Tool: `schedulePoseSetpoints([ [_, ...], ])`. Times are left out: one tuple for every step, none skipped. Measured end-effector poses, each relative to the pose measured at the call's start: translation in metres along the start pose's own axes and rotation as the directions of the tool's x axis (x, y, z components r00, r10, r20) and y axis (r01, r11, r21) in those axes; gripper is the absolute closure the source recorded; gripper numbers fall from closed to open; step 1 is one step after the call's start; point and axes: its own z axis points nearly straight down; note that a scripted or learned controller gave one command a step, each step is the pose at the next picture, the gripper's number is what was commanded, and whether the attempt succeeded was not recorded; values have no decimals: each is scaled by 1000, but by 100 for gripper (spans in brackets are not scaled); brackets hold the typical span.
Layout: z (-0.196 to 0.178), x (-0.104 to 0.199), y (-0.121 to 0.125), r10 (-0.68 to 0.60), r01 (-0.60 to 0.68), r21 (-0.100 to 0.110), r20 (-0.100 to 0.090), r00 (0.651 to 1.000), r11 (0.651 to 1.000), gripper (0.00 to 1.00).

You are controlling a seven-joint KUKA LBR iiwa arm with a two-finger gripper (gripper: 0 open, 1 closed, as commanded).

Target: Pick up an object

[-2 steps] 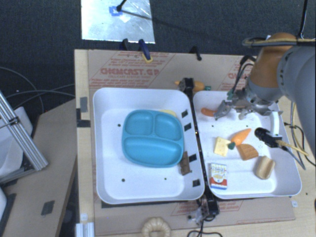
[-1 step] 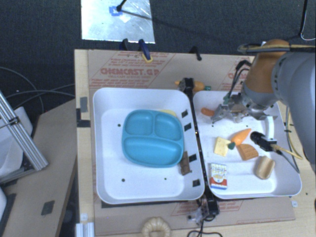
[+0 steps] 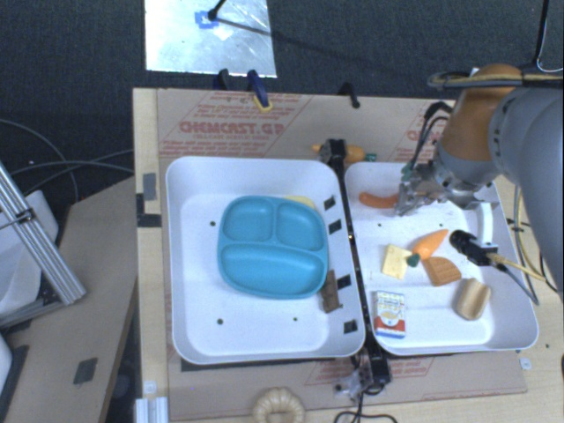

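Camera view has the gripper (image 3: 407,203) low in the right bin (image 3: 520,324), at 1 end of an orange sausage (image 3: 379,200); whether it grips, I cannot tell. Nothing looks lifted yet.

You had two bins side by side on the desk (image 3: 176,113). The left bin (image 3: 198,324) held a sectioned tray (image 3: 271,245). In the right bin (image 3: 511,320), a sausage (image 3: 377,200) lay at the back, a carton (image 3: 389,314) at the front, and a carrot (image 3: 430,242) and a cheese wedge (image 3: 397,261) between them.
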Motion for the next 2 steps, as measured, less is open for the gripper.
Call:
schedulePoseSetpoints([
  [-45, -4, 0, 1, -1, -1, 0, 1000, 1000, 100],
  [-93, 1, -3, -3, 3, -2, 0, 1000, 1000, 100],
])
